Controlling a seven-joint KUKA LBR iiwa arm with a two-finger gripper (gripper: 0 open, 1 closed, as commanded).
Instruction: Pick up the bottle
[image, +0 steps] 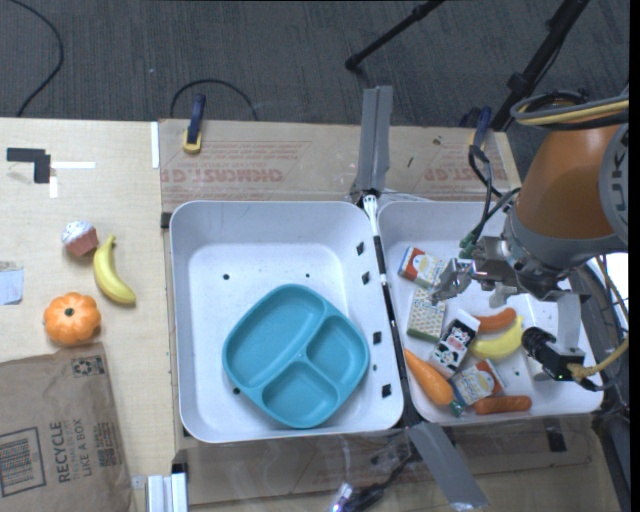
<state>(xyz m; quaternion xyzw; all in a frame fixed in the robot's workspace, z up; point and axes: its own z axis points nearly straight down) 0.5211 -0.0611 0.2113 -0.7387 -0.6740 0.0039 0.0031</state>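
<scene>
Over the right bin (430, 215), toward its upper middle, the pincer (452, 280) hangs at the end of the arm (565, 190) that reaches in from the frame's right edge. I cannot tell from here whether it is wide or narrow, and I see nothing in its hold. The bottle (455, 343), which I take to be the small black-and-white one though I would not swear to it, lies just below the pincer in the picture, near the bin's centre. It is hemmed in. A checked pad (427, 317) sits just beside it on the left, a banana (497, 343) and a sausage (497, 322) crowd its right, and a carrot (430, 378) and a packet (478, 380) lie just below.

That crowding is the trouble, I think. A descent slightly off could land on the pad or close on the banana, and the wrong thing would come up. The bottle lies tilted, so a grip across the wrong side could slip or spin it away. A push without a catch could wedge it against its neighbours. A small box (418, 265) just left of the pincer could also get knocked.
</scene>
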